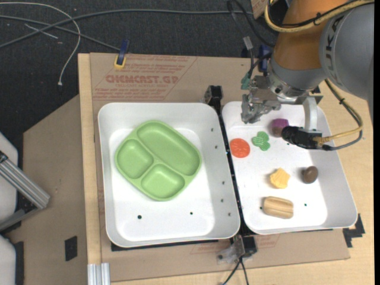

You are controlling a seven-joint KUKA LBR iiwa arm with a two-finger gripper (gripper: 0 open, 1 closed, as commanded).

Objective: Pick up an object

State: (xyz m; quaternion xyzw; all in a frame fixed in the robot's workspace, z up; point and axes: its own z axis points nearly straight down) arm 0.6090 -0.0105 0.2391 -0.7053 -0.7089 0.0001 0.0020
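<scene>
In the right bin (332,215) lie several small objects: an orange-red disc (240,148), a green clover-shaped piece (260,140), a purple piece (279,126), a yellow chunk (279,178), a dark brown ball (309,174) and a tan bread-like roll (278,207). My gripper (253,115) hangs over the bin's far left corner, above and behind the green piece and the disc. Nothing shows between its fingers.
The left bin (119,218) holds a green divided plate (157,159). A black clamp (214,95) sits at the far edge between the bins. The arm's grey and orange body (309,34) looms over the right bin's far side. Cables (332,136) trail near the purple piece.
</scene>
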